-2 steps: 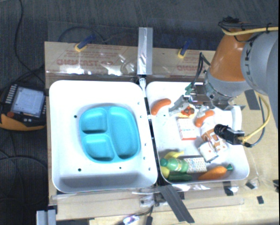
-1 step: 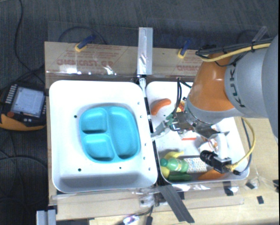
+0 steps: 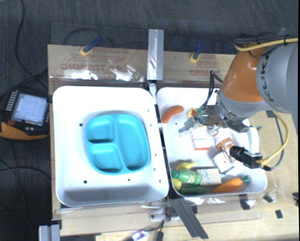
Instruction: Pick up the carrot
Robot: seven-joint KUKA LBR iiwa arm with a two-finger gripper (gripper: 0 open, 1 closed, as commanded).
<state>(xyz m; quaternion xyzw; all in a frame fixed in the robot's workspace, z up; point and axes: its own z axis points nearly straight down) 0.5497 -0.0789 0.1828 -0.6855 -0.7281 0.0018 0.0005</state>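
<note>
Right now your gripper (image 3: 199, 118) hangs low over the far part of the right bin (image 3: 165, 149), and you cannot tell how it is set, since the wrist hides it. Just beside it, toward the divider, lies an orange sausage-like piece (image 3: 171, 112). The carrot (image 3: 228, 186) sits well apart from the gripper, tucked in the bin's near corner, just beside a small box (image 3: 208, 176) and a green bottle (image 3: 189, 177). That crowding probably leaves only the carrot's outer side free to approach.

The grey arm (image 3: 270, 79) reaches in from the right, its hand (image 3: 202, 118) hanging low, wrist bent leftward.
</note>
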